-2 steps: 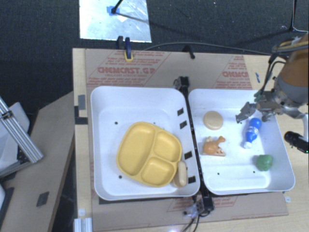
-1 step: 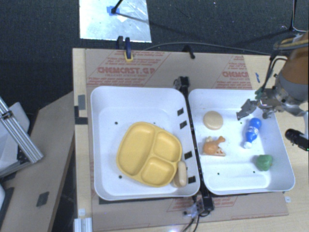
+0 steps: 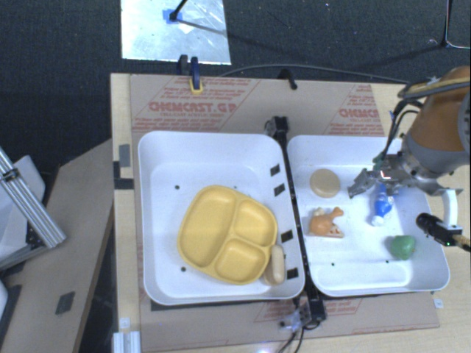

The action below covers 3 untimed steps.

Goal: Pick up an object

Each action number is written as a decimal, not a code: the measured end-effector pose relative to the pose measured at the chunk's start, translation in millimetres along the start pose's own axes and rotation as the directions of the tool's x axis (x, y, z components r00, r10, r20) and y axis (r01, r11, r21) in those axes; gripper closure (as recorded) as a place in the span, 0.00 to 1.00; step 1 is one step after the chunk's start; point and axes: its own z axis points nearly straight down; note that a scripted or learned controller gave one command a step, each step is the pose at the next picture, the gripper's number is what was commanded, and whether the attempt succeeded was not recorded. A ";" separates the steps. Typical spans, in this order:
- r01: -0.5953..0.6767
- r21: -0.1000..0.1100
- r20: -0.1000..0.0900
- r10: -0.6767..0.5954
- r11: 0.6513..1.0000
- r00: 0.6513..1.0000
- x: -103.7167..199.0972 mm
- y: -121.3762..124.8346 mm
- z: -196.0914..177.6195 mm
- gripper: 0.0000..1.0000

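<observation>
As viewed from above at a slant, carried on the surface [image 3: 221,98]: two shallow white bins side by side, left bin [image 3: 158,197] and right bin [image 3: 353,267], parted by a black divider strip [image 3: 293,212] with small black clips along it. In the left bin: a yellow divided tray [image 3: 228,232] with three compartments, lying flat near the middle and turned at an angle to the bin walls. Touching the tray's lower right edge, close to the divider: a small beige rounded item [image 3: 276,263], standing on end or lying lengthwise, cannot tell which. In the right bin, four loose items, all apart from one another. Toward the upper left: a round tan disc [image 3: 324,182], lying flat. Just below the disc: an orange toy figure [image 3: 326,222], exact form too small to tell. Right of the orange figure: a blue-and-white item [image 3: 381,207], lying lengthwise, blue end toward the lower side of the view. Near the lower right corner: a green rounded item [image 3: 402,246]. Reaching in from the right over the right bin: the arm [image 3: 441,123], orange band uppermost in view, grey wrist below it. At the arm's end: the claw [image 3: 380,176], placed directly above the upper end of the blue-and-white item and right of the tan disc. Contact between claw and blue-and-white item: cannot tell. Claw state, apart or together: cannot tell at this resolution. Nothing visibly lifted clear of the bin floor.
</observation>
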 end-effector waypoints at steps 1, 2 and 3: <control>0.000 -0.001 0.000 0.000 1.000 1.000 3.9 -9.6 51.6 0.00; 0.000 -0.003 0.000 0.000 1.000 1.000 4.2 -8.9 62.4 0.00; 0.000 -0.006 0.001 0.000 1.000 1.000 3.8 -8.0 51.0 1.00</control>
